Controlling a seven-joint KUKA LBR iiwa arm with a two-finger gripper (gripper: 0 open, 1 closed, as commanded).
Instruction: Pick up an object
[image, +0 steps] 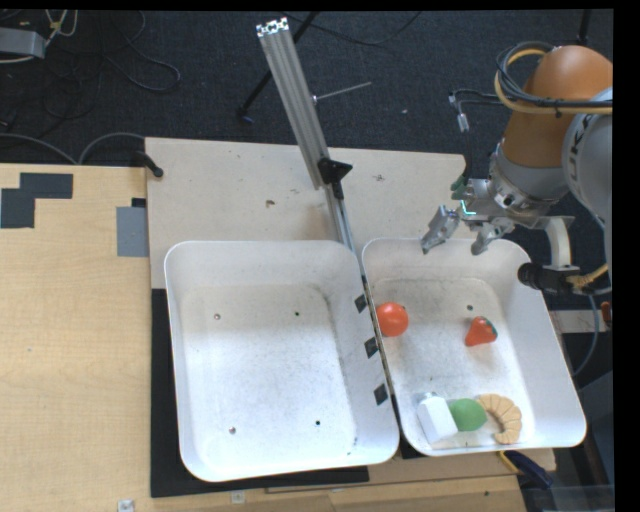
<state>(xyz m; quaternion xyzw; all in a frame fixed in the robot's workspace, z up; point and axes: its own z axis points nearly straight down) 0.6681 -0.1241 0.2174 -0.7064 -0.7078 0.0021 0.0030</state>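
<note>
Two shallow white bins sit side by side in the lower half of the frame, on a pale bench top. The left bin (260, 360) has only small dark specks on its floor. The right bin (455, 275) carries five small things. An orange-red ball (393, 319), tomato-like, lies near its left wall, about halfway down. A red strawberry-shaped toy (481, 331) with a green tip lies to the right of it, well apart. Along the bin's lower edge three things crowd together: a white block (435, 417), a green round piece (466, 414) touching it on the right, and a tan croissant-shaped toy (503, 417) just beside the green one.

The gripper (462, 231) hangs over the upper rim of the right bin, at the upper right of the frame, below the grey arm (545, 165) and its orange band (568, 75). Its two fingers (437, 233) are spread apart with nothing between them, and they stand well clear of every toy below.

A grey aluminium rail (300, 110) slants from the top centre of the frame down to the gap between the bins, with a black bracket (333, 172) partway along it. Dark cables (130, 50) run across the dark floor at the top. No brand, label or writing can be read anywhere.
</note>
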